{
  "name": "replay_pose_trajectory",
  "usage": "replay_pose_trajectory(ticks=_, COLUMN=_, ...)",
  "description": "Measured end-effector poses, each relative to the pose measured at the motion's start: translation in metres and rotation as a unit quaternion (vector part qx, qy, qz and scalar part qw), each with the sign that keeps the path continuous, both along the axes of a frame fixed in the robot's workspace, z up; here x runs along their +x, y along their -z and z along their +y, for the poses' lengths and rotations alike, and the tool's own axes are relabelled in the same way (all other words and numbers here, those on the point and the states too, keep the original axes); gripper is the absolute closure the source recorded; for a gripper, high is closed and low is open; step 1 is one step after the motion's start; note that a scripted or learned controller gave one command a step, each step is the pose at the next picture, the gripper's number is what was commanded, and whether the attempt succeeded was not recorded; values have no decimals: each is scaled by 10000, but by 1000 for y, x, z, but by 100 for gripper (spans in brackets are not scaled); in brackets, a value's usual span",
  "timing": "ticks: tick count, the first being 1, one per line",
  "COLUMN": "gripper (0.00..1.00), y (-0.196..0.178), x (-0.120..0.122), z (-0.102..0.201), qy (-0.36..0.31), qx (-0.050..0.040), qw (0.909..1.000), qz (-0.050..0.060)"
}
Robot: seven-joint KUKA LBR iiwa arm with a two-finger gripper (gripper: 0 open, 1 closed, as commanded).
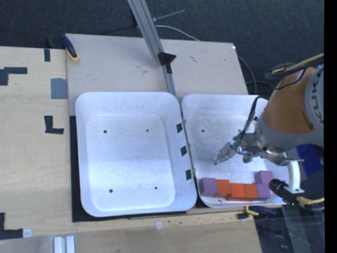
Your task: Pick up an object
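The pincer [221,156], whose state cannot be told, hangs over the right bin [210,109]; the block row [235,189], running left-right, lies nearer.

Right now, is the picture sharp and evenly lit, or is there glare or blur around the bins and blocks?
Camera view: even, soft lighting, and the white bins look bright but not blown out; the image is slightly soft throughout, so the purple and orange blocks blur at their edges; the gripper is too small and fuzzy to read; thin shadows sit under the bin rims.
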State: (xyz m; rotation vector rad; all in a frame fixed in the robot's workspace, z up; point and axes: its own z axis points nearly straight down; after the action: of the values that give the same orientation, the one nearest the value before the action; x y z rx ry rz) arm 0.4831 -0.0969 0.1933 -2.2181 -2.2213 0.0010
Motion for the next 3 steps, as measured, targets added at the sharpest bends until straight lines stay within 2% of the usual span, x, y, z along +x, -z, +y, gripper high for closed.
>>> replay_pose_trajectory(ticks=1, gripper=0, y=-34, x=17, z=-89, qy=30, qx=-30, qw=10000, qz=-26)
replay_pose_trajectory(ticks=2, gripper=0, y=-65, x=33, z=-107, qy=3, qx=-12, qw=10000, qz=-6)
replay_pose_trajectory(ticks=3, gripper=100, y=-75, x=33, z=-106, qy=-3, qx=-16, qw=10000, qz=-8)
